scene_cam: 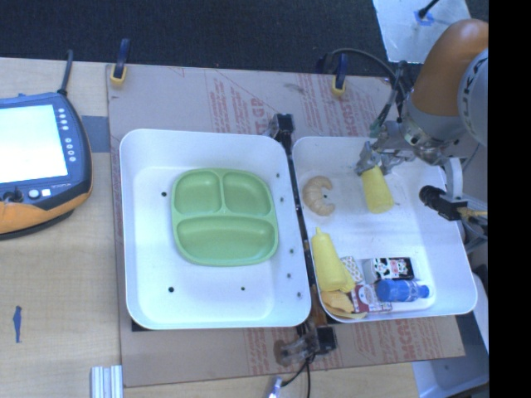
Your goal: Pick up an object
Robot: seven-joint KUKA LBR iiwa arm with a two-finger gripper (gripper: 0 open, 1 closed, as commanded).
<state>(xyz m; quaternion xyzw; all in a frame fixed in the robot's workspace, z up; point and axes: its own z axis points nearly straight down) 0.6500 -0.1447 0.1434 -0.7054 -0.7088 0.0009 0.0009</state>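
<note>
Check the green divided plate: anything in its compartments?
Empty. The green divided plate in the left bin shows three bare compartments, with nothing resting in any.

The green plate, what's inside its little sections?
Nothing shows in the green plate: its three sections look bare. It sits in the left bin. The bin floor under it is covered, so that can't be seen.

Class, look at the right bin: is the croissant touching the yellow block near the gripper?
Apart. The camera view shows bare white bin floor between the croissant and the yellow block.
</note>
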